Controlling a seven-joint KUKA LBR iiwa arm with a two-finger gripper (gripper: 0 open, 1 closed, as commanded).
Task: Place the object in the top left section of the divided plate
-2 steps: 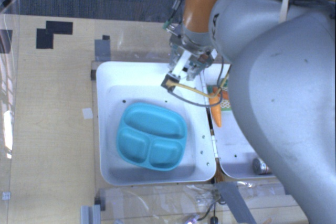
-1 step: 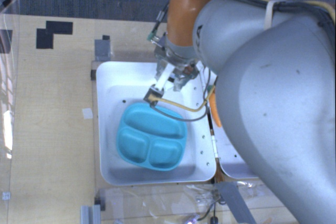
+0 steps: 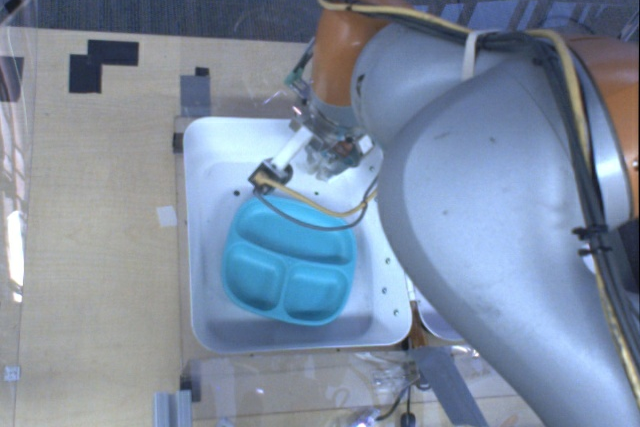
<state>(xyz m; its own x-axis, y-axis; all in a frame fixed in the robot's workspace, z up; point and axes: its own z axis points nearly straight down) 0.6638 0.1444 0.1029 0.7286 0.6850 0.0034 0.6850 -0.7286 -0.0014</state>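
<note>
Grey and bulky, the arm (image 3: pixel 500 215) fills the right side of the camera view closest to the lens, reaching in from the right and narrowing to its orange band (image 3: pixel 345 45) near the top centre. Beneath it spreads the pale wooden desk (image 3: pixel 100 215), which carries black patches (image 3: pixel 100 63) near its far left corner. The left white bin (image 3: pixel 212 180) sits in the middle of the desk and holds the blue divided plate (image 3: pixel 290 260). The plate lies flat in the near half of that bin, its long axis running left to right and dipping slightly toward the right. Its one wide section lies along the far side, toward the gripper, and two smaller sections sit side by side along the near edge; all three show plain blue floor. The right bin (image 3: pixel 428 317) peeks out as a sliver of white rim under the arm. The gripper (image 3: pixel 325 153) hangs over the far part of the left bin, just beyond the plate's far rim; whether it is apart or together cannot be told, and nothing can be made out in its grasp.
</note>
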